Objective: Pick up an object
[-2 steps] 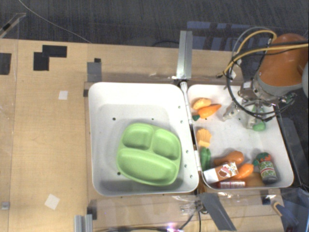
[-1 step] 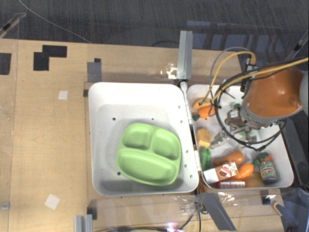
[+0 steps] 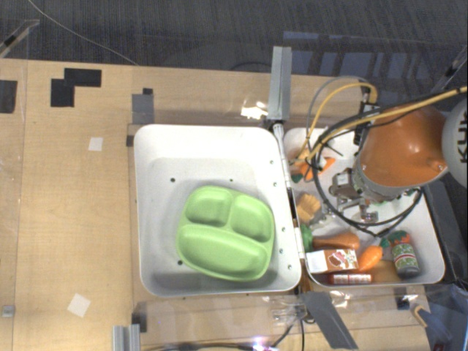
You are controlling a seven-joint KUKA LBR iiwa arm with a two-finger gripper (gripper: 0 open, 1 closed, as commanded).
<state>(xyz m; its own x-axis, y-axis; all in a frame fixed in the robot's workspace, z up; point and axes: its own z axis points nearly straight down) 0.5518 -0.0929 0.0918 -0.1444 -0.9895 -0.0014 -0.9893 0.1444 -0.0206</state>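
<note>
The arm (image 3: 401, 152) hangs over the right bin (image 3: 436, 263), its orange band and cables covering much of the clutter below. The tool (image 3: 351, 196) sits low among the objects; its opening cannot be told. Near the front wall lie a brown carton (image 3: 333, 259), a carrot (image 3: 370, 255) and a small bottle (image 3: 404, 258). The left bin (image 3: 153, 159) holds a green divided plate (image 3: 227, 232).

One fixed camera looks down aslant on both white bins (image 3: 146, 218).
</note>
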